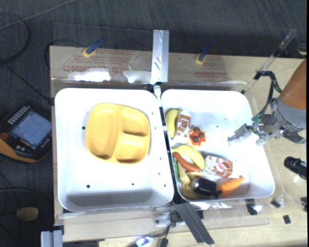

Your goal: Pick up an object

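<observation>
Hovering claw (240, 133), banana (191, 155) well left

Both bins (72, 189) are plain white, the divided tray (117, 133) is mustard yellow, bananas (172, 121) yellow, carrot (230, 185) orange, arm (298, 94) grey and orange.

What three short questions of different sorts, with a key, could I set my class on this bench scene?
1. True or false: the yellow divided tray lies in the left bin.
2. Which lies nearest the right bin's front wall? A) the carrot B) the upper banana C) the small red piece
3. Fill in: the gripper hangs over the ____ bin.

Key: 1 true; 2 A; 3 right.
</observation>
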Action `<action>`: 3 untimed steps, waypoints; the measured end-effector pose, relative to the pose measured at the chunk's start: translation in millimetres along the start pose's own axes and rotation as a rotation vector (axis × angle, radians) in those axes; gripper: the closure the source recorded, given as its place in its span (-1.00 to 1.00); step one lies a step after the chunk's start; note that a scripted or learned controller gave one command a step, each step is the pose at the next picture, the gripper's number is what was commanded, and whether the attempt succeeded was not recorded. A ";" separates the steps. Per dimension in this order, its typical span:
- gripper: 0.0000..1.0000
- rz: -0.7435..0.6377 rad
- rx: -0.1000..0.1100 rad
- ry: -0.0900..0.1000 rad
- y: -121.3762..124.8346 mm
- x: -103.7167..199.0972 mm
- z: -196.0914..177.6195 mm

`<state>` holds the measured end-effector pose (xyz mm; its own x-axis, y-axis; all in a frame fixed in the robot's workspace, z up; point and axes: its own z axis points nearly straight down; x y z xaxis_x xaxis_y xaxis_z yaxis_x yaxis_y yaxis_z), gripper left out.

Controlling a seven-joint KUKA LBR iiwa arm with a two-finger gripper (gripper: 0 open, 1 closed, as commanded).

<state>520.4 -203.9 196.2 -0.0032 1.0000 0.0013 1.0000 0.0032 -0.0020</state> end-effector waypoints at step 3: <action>1.00 0.077 -0.013 0.004 -2.2 23.4 104.7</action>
<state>517.9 -180.4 91.5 0.0737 0.9973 0.0054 0.9972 -0.0738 0.0103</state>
